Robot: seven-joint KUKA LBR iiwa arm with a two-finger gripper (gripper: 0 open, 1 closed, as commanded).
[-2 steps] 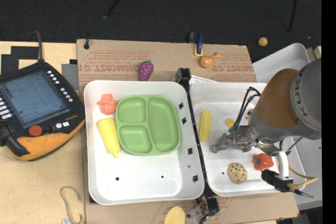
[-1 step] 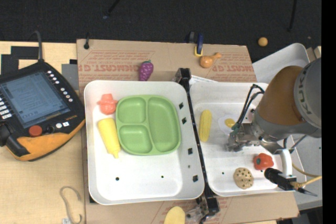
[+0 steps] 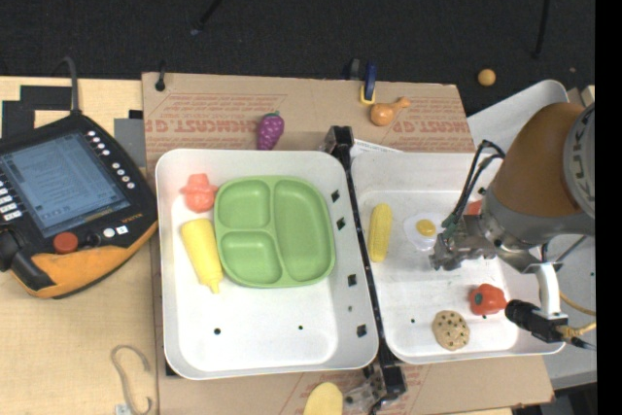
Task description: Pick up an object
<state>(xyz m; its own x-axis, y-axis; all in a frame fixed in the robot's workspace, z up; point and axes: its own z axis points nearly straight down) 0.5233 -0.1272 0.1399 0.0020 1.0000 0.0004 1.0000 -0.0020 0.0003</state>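
The right bin (image 3: 408, 326) holds a yellow corn cob (image 3: 380, 231) at its left side. Near the middle lies a small white and yellow fried egg (image 3: 425, 230), and toward the front sit a cookie (image 3: 451, 329) and a red tomato-like toy (image 3: 487, 298). My gripper (image 3: 447, 253) hangs low over the bin floor just right of the egg, under the grey and orange wrist. Nothing shows between its fingers.
The left bin (image 3: 253, 335) holds a green divided plate (image 3: 273, 231), a yellow bottle-shaped toy (image 3: 202, 252) and an orange-pink toy (image 3: 197, 192). Behind the bins lie purple grapes (image 3: 270, 128) and an orange pear-like toy (image 3: 386, 111). A teach pendant (image 3: 68, 199) sits at left.
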